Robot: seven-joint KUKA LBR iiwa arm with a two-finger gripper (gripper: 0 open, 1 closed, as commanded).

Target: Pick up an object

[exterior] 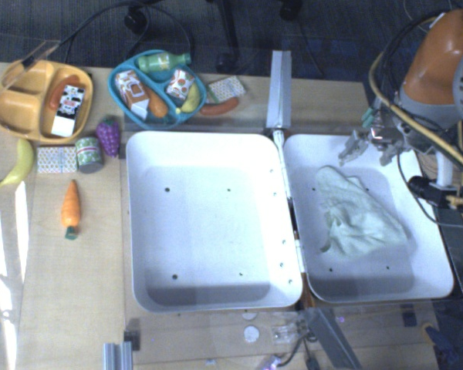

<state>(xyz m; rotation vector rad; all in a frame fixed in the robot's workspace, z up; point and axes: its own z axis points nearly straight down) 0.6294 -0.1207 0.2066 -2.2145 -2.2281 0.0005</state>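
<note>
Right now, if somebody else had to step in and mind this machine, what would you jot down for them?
Gripper: hangs over the far edge of the right-hand shallow white bin, fingers spread, nothing between them.
Crumpled pale grey-green cloth: lies in that bin, just nearer the camera than the gripper and apart from it.
Left-hand shallow white bin: stands beside it.
Done: nothing lifted.
Left: come down on the cloth, close, raise it.

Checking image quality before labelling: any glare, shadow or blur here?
Camera view: bright glare streaks on the tan wooden bench at far left; soft shadow along the left white plastic bin's near wall; the crumpled pale cloth looks soft, the hand slightly blurred.
</note>
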